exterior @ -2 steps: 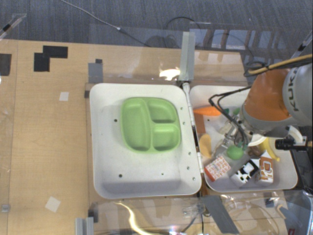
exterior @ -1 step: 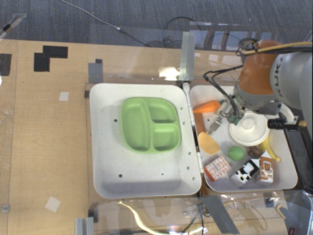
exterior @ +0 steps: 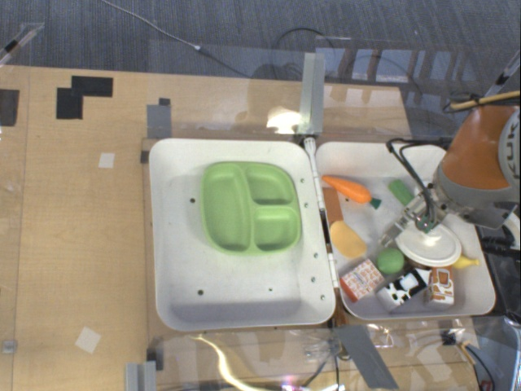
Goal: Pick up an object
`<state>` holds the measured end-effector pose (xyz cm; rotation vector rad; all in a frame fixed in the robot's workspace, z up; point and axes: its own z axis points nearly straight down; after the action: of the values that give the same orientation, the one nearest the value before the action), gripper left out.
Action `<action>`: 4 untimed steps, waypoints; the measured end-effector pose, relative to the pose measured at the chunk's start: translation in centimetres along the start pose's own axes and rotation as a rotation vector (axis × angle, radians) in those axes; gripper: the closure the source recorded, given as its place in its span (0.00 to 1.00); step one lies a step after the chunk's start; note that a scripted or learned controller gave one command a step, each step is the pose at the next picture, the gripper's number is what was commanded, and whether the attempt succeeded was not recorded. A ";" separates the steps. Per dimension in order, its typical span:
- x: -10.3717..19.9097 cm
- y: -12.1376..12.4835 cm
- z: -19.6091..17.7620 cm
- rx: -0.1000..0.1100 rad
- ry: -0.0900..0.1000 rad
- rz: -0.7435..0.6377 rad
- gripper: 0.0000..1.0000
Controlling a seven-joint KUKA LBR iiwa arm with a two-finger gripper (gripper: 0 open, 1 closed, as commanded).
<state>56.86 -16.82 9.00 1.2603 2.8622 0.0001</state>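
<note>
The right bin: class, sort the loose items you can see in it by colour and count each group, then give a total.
Orange: 1, the carrot
Green: 2, the block and the lime
Yellow: 2, the lemon and the piece by the claw's disc
Printed cartons: 3
Total: 8

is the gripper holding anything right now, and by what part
Cannot tell. The gripper sits low in the right bin, above the green ball, but the wrist flange hides its tips, and no object shows between them.
</note>
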 end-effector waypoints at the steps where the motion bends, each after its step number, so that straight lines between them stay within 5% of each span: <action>1: 6.1 -4.5 -0.3 -0.010 -0.005 0.050 0.00; 2: 3.2 -7.6 -3.2 -0.002 0.006 -0.262 0.00; 3: 4.5 -5.4 -0.8 -0.008 -0.024 -0.594 0.00; 4: -4.7 -0.4 -6.2 -0.003 0.000 -0.879 0.00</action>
<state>59.67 -20.50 15.27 -0.0770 3.1260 -0.0048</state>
